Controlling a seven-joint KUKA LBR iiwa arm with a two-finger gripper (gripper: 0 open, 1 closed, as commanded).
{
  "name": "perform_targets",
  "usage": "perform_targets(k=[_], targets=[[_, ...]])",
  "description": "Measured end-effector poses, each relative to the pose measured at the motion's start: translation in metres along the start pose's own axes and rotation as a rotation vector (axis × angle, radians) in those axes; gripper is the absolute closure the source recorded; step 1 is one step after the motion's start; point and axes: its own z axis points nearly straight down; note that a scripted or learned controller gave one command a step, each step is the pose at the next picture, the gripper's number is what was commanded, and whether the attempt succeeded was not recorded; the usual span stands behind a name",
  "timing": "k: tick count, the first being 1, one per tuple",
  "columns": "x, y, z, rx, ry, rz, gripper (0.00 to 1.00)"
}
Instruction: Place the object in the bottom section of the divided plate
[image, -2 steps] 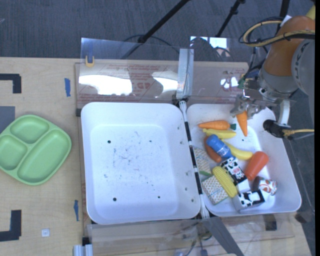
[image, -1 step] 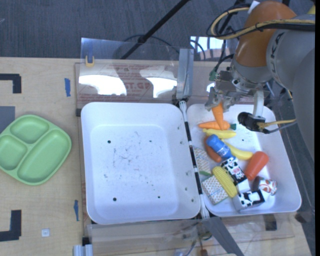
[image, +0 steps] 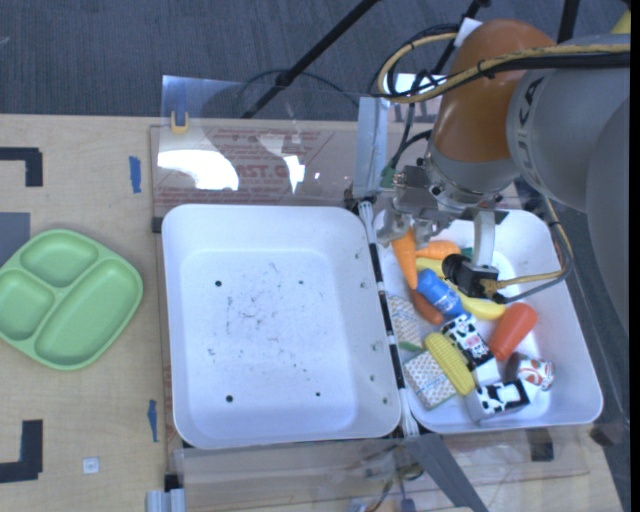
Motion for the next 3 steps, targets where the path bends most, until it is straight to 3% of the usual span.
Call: perform_targets(k=[1, 2, 3], targets=[[0.057, -0.052, 0.045, 0.001, -0.001, 0.023, 1.0], [0.134, -0.045, 0.085, -0.002, 0.0, 0.082, 1.0], [0.19, -0.101, 0.021, -0.002, 0.0, 0.031, 1.0]])
